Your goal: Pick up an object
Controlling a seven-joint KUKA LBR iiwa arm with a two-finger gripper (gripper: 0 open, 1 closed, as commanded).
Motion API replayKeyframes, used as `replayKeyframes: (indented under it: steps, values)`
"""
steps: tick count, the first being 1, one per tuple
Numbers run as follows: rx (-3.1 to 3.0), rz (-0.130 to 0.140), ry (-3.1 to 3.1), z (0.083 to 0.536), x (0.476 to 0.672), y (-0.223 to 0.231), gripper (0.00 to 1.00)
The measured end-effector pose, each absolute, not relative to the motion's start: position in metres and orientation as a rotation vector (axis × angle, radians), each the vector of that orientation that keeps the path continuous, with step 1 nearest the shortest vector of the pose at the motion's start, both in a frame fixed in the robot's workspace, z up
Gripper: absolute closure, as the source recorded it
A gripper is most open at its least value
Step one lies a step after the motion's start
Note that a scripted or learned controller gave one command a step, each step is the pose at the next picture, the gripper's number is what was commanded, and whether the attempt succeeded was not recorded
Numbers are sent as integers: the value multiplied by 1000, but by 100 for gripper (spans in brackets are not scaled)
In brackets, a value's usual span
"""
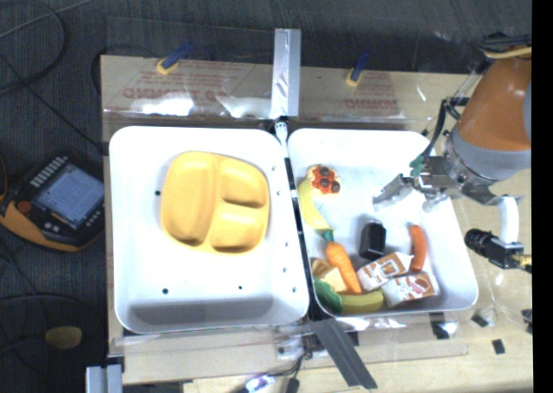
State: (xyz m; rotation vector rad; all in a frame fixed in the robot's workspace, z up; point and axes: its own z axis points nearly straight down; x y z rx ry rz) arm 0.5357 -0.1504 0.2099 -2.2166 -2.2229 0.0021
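Note:
My gripper [411, 196] hangs over the upper right part of the right bin [371, 148], below the orange band of the arm. Its two grey fingers [390, 193] are spread apart, open, with nothing between them. Below it lie a small black block [372, 239] and an orange sausage-shaped piece [418, 245]. Two small cartons [396, 279] rest near the bin's front right corner. On the bin's left side sit a red berry cluster [324, 178], a banana [311, 207] and a carrot [345, 266].
The left bin [138, 279] holds a yellow divided plate [214, 201]. A green piece [327, 296] and a yellow one [364, 301] lie at the right bin's front edge. A metal divider post [286, 72] stands behind the bins. A handheld controller [56, 201] lies off the bench's left.

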Motion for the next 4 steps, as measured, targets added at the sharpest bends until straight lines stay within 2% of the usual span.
replayKeyframes:
  steps: [1, 2, 3, 4]
  values:
    - [-1856, -1, -2534, 98, 520, -127, 0]
    - [-1769, -10, -2613, 90, 603, -108, 0]
    - [-1917, -8, -2498, 89, 641, -128, 0]
    - [-1916, -6, -2500, 98, 641, -127, 100]
